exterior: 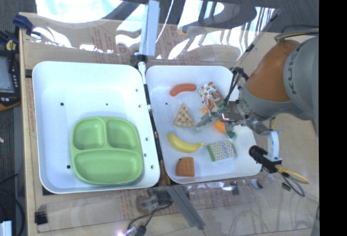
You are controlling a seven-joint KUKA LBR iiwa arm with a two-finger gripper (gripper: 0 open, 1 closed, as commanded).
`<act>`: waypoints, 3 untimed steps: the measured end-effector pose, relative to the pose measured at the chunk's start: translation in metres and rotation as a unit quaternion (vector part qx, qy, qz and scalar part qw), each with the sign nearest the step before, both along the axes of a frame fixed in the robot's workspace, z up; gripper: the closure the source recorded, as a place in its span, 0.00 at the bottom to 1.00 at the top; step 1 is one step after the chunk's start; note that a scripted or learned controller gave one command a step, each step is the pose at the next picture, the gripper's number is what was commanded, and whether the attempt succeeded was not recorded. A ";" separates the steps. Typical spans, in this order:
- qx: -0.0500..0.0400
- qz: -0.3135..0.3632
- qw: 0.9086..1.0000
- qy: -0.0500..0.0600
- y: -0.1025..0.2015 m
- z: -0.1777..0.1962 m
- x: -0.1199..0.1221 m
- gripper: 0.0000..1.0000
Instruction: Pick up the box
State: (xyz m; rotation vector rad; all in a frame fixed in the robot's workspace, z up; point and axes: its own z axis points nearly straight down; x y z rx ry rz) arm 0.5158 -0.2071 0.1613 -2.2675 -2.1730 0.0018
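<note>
The box (221, 150) is small, with a green and white speckled pattern, and lies flat in the right bin (162, 121) near its front right corner. My gripper (212, 119) hangs over the right bin's middle right, a little behind the box and apart from it. It sits low next to a small orange carrot-like piece (218, 126). The grey arm with its orange band (271, 80) comes in from the right.
The right bin also holds a red sausage (182, 89), a triangular waffle slice (183, 116), a banana (184, 144), a square brown waffle (185, 166) and a patterned toy (209, 93). A green divided plate (107, 151) lies in the left bin (49, 99).
</note>
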 end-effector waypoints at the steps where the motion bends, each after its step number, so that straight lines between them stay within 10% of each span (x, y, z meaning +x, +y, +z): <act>1: 0.000 -0.166 0.986 -0.004 0.004 -0.065 -0.036 0.00; 2: -0.002 -0.165 0.986 -0.004 0.003 -0.055 -0.036 1.00; 3: 0.000 0.035 0.999 -0.001 0.039 0.061 -0.024 1.00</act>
